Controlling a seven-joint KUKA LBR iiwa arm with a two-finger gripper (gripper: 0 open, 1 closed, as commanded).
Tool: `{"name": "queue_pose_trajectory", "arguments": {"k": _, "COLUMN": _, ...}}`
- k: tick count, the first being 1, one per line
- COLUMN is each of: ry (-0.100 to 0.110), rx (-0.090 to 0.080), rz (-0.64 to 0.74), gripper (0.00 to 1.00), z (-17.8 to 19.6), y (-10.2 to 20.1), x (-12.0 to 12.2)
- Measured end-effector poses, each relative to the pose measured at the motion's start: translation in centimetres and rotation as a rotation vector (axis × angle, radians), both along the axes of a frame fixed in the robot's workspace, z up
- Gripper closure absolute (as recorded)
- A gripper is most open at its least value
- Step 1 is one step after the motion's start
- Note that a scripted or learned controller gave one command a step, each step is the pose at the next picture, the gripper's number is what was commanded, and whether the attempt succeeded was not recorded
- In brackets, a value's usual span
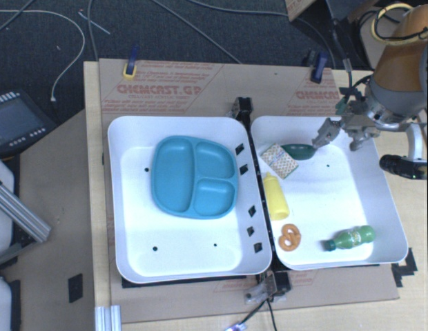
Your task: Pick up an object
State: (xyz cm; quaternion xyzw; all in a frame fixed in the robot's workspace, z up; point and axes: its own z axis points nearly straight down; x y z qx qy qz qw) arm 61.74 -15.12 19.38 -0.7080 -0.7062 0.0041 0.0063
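Green spoon (299,150), light, rigid, slick plastic, lies just beyond the spread, empty fingers of the gripper (342,135); best pinched across its thin handle. Checkered packet (279,161) touches the bowl's far side.

In the upper right of the frame, the arm (402,61) shows a broad orange band above a grey wrist. Below it sits a metallic grey pincer (342,134) with thin fingers, teal fittings and dark cables looping nearby.
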Motion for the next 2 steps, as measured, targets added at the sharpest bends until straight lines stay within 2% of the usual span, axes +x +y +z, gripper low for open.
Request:
{"name": "queue_pose_trajectory", "arguments": {"k": 1, "ry": -0.014, "rx": -0.002, "rz": 0.003, "gripper": 0.00, "z": 0.8, "y": 0.0, "x": 0.3}}
{"name": "queue_pose_trajectory", "arguments": {"k": 2, "ry": -0.009, "rx": -0.001, "rz": 0.003, "gripper": 0.00, "z": -3.7, "y": 0.6, "x": -0.2}}
